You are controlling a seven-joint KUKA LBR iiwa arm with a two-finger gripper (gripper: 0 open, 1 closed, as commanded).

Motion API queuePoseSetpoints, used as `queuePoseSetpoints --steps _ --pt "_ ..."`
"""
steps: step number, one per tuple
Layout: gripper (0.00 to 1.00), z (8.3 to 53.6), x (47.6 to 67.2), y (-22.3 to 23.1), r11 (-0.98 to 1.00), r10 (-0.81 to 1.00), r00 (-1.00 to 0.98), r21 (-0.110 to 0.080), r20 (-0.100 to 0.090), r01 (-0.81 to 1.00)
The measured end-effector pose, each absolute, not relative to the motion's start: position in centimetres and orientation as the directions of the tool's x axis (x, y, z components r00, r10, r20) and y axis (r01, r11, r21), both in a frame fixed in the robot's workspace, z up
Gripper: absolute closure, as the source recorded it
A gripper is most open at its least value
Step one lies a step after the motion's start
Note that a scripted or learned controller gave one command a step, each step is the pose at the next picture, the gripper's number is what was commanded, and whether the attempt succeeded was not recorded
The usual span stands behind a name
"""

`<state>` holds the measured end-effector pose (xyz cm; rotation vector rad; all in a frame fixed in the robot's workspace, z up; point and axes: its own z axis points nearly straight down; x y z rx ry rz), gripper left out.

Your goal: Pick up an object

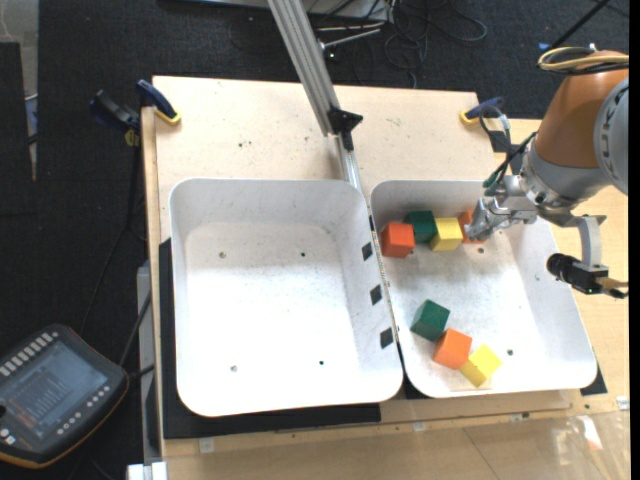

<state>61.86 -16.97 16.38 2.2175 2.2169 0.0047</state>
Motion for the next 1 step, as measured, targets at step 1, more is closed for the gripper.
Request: queuePoseSetpoints --steps 1 --pt "1.0 21.78 62.03 -16.99 0.002 1.0 -0.002 0.008 -0.003 1.0"
